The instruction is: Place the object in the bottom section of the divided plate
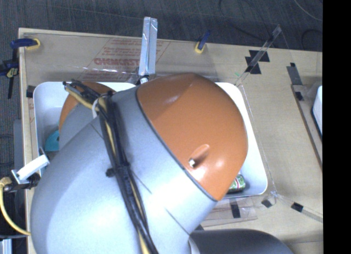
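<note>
The arm [164, 159], grey with a large orange band, fills most of the view and covers both bins. An orange divided plate [74, 102] shows as a sliver in the left bin [41, 96], behind the arm. A small teal object [52, 140] lies at the plate's left edge. A green and white object [237, 183] peeks out beneath the orange band in the right bin [258, 176]. The arm hides the plate's sections.
A metal post [148, 47] stands upright behind the bins. Blue clamps [24, 43] grip the bench's back edge. Black cables [118, 159] run along the arm. A white tag [30, 169] sticks out at the left.
</note>
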Controlling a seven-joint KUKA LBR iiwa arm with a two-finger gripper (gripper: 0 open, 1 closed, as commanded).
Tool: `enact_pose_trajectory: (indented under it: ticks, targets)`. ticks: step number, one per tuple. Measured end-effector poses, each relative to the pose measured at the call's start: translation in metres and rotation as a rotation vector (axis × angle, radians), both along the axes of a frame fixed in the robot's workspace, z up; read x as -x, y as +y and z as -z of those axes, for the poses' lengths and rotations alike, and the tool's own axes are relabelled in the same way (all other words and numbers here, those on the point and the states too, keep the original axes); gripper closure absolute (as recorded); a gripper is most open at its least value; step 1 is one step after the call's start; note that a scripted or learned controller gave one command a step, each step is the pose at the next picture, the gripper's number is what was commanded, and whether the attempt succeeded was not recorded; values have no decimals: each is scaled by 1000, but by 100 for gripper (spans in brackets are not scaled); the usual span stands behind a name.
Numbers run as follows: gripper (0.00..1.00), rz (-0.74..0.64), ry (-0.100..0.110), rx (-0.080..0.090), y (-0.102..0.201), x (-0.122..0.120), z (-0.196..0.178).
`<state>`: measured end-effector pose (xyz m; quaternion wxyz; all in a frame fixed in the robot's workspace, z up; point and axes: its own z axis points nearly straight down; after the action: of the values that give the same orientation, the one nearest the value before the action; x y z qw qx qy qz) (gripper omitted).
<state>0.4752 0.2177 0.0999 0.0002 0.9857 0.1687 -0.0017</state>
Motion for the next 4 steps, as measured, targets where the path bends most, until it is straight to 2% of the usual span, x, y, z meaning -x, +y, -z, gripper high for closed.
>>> enact_pose_trajectory:
  ticks: [1,2,3,4]
  targets:
    - [100,-587,0,-9,4,0,8]
    - [100,-485,2,-4,2,0,-102]
    - [100,-23,0,-1,-1,-1,2]
    - [100,-218,4,-3,1,1,9]
